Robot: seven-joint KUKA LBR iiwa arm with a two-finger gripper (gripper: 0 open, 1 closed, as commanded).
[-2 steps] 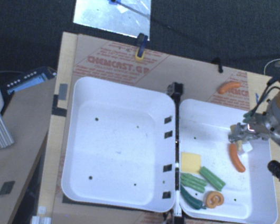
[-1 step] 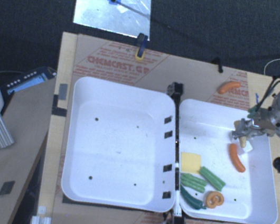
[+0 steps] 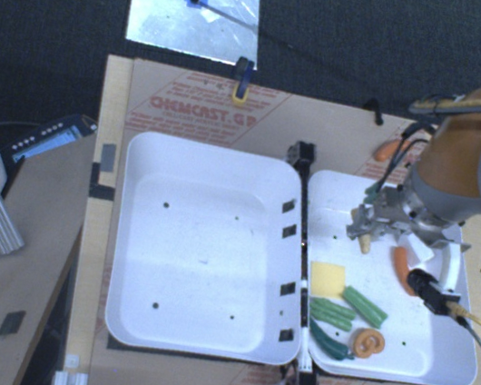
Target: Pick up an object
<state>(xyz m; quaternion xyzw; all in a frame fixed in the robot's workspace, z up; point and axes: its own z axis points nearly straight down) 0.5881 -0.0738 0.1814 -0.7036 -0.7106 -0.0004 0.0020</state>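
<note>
The hand [image 3: 368,233] hangs low over the upper part of the right bin [image 3: 454,368], the arm [image 3: 468,153] coming in from the right and bulking over the bin's far corner. Whether its fingers are apart or together cannot be told from this slant — the metal block of the hand hides the gap, and nothing can be seen gripped there.

No single object is named by the task, so the choice falls to what lies nearest. That is the yellow square [image 3: 327,279], which sits toward the camera from the hand and slightly to its left, near but not under it. Farther the same way lie the green beans: one bean [image 3: 364,306] angled down to the right, just beside the square, and a pair of beans [image 3: 333,312] lying almost crosswise below it, with a darker green pod [image 3: 331,341] and an orange ring [image 3: 368,343] past them, near the bin's front wall. To the hand's right, close by, an orange carrot [image 3: 405,268] lies with its long axis running toward the camera; a black connector [image 3: 422,285] on the arm's cabling partly covers its lower end.

So the likely move is short — a shift toward the camera to centre over the square, or sideways to the carrot. The square is flat, which probably makes it the harder grip; the bean's long axis would want the fingers set across it. The left bin [image 3: 140,215] plays no part.
</note>
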